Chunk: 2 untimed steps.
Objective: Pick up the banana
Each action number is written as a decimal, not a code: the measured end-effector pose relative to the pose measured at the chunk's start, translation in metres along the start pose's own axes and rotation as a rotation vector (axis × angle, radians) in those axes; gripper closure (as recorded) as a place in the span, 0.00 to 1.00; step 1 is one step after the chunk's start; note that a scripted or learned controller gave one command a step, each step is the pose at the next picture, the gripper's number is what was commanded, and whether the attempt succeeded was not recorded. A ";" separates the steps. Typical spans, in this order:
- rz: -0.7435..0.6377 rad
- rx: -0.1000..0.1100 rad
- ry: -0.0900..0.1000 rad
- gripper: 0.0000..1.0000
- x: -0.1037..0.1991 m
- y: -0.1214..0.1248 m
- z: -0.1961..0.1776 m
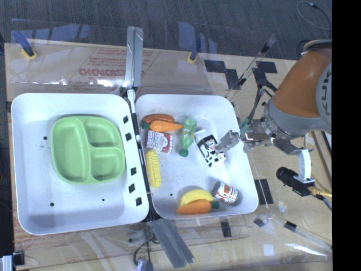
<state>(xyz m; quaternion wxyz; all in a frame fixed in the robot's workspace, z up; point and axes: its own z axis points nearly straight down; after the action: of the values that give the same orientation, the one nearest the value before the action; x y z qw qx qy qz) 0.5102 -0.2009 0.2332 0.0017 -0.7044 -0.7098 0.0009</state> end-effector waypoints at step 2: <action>0.328 0.000 0.001 0.00 0.083 -0.033 0.142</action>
<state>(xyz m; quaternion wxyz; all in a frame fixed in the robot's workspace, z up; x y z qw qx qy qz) 0.4762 -0.1181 0.0911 0.0021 -0.8109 -0.5852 0.0010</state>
